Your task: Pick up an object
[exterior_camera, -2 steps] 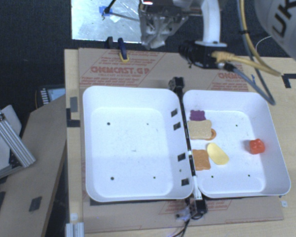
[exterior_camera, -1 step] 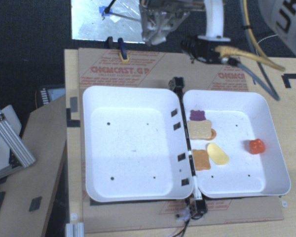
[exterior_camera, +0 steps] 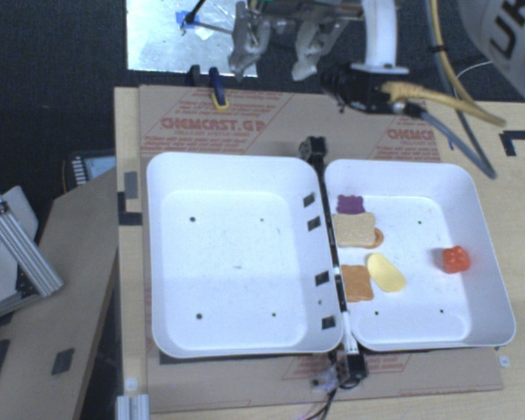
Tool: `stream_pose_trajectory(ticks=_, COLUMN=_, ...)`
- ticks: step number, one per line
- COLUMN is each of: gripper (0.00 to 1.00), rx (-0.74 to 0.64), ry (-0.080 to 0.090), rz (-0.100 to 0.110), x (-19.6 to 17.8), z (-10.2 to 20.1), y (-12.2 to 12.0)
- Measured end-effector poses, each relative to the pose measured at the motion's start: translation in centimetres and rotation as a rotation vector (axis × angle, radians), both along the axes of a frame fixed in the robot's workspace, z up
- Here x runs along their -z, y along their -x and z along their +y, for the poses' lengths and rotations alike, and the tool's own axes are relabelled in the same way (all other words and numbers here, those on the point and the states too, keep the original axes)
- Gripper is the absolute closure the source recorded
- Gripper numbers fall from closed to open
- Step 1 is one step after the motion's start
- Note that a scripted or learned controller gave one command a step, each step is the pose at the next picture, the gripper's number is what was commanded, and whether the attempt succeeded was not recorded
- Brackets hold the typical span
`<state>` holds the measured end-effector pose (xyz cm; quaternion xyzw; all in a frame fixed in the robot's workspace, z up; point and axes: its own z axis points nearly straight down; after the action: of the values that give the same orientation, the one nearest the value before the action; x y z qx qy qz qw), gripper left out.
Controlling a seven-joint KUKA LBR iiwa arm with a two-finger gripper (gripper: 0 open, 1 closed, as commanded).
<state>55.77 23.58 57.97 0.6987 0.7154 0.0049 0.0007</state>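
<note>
Open pincer [exterior_camera: 276, 49] above bins [exterior_camera: 245, 339]

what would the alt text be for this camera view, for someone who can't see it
The gripper hangs open above the bench's far edge, beyond two white bins and holding nothing. The right bin holds a purple piece, a tan slice, an orange slice, a yellow piece and a red piece.
</note>
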Motion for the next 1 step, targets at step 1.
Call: stream_pose_trajectory(ticks=1, gripper=1.00, rx=-0.003, ry=-0.002, rz=-0.003, x=-1.17, z=0.03, y=0.00)
